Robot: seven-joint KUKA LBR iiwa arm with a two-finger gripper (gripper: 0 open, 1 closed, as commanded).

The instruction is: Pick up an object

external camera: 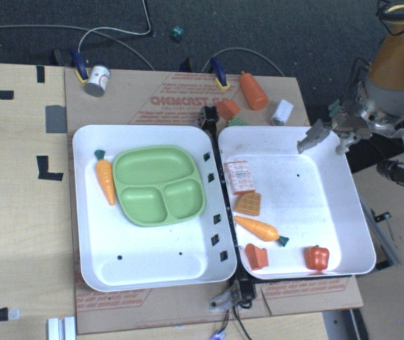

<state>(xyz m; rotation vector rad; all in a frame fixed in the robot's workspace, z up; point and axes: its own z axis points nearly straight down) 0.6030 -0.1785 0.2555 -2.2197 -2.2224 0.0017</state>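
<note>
The right bin holds a red and white packet, a tan waffle piece, an orange carrot, a red block and a red pepper. In the left bin lie a green divided plate and a second carrot. My gripper hovers over the far right rim of the right bin, open, with nothing between its fingers. It is well apart from all the objects.
Behind the bins on the cardboard lie an orange bottle shape, a small orange piece, a white cube and a small can. Black clips line the divider between the bins. Cables run across the dark floor at the back.
</note>
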